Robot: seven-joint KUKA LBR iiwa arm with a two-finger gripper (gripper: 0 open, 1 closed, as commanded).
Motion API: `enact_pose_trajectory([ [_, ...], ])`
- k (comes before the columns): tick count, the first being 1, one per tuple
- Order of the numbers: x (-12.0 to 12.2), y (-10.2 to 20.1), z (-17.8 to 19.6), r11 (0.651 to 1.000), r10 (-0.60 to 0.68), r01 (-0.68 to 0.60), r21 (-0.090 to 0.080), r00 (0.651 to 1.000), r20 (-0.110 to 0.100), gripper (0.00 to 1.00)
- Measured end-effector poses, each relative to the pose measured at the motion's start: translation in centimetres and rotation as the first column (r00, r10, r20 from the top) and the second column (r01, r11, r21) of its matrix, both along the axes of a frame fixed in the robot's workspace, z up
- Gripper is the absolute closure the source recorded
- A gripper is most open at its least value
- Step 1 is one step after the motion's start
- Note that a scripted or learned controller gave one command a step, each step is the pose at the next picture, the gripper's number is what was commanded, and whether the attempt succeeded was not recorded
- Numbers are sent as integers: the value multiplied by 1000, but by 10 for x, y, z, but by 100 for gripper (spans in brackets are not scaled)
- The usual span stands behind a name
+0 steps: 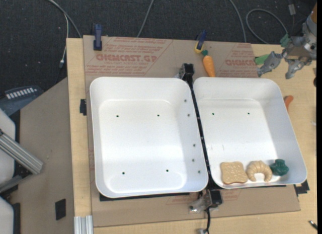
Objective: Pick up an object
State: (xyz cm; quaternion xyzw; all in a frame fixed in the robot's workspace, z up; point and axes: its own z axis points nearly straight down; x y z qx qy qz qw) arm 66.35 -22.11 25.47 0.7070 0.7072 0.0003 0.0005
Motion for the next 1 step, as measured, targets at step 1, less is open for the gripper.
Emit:
enact_pose_trajectory([
  [1, -38, 12, 58, 1000, 0, 0, -1, 1000, 5, 0],
])
